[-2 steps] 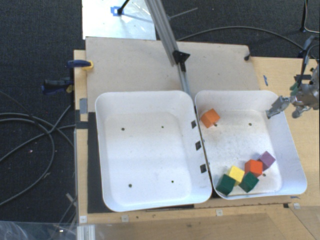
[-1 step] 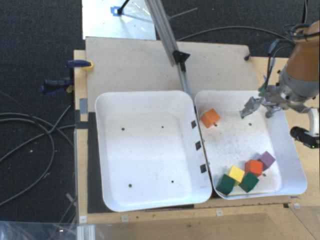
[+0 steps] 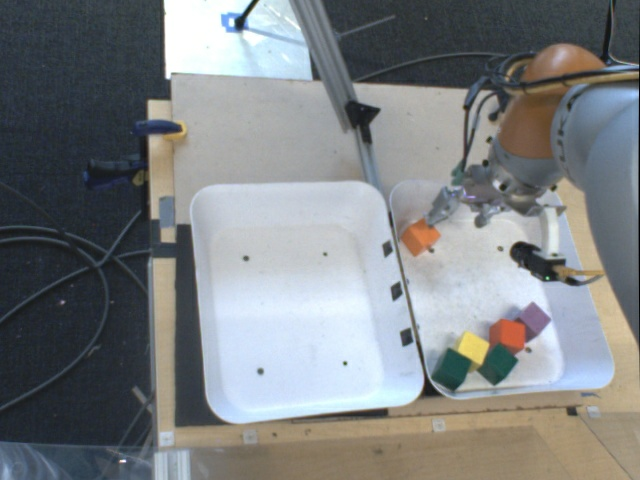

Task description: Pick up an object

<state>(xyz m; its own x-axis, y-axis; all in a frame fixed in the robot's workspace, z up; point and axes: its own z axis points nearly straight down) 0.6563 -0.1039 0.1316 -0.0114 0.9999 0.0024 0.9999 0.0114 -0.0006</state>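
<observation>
reaches in from the right, grey arm (image 3: pixel 600 128) bent down at the wrist, orange band (image 3: pixel 545 93) just above it. gripper (image 3: pixel 462 208) pointing down and leftward, two fingers spread apart, one fingertip (image 3: pixel 440 208) out to the left, the other (image 3: pixel 485 213) to the right. nothing between them. black cables loop along the wrist above the fingers.

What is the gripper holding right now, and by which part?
Nothing. The gripper hangs open above the right bin; the orange block lies beside its left finger, not between the fingers.
</observation>
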